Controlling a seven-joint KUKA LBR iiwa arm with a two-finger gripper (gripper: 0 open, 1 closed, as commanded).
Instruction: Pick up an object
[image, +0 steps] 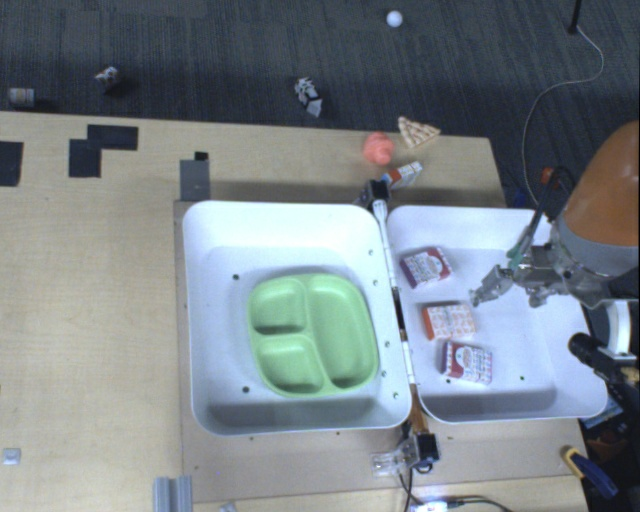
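Three small packets lie in the right bin (530, 360): a red and white one (425, 266) at the back, an orange one (449, 320) in the middle, and a dark red and white one (466, 362) at the front. My gripper (487, 289) hangs over the right bin, just right of the orange packet and above it. Nothing shows in its grasp. The grey arm with its orange band (605, 205) comes in from the right edge.
A green divided plate (310, 335) lies in the left bin (205, 300). Behind the bins on the bench sit a pink ball (378, 148), a pizza-slice toy (418, 131) and a small tube (404, 175). Cables run along the right side.
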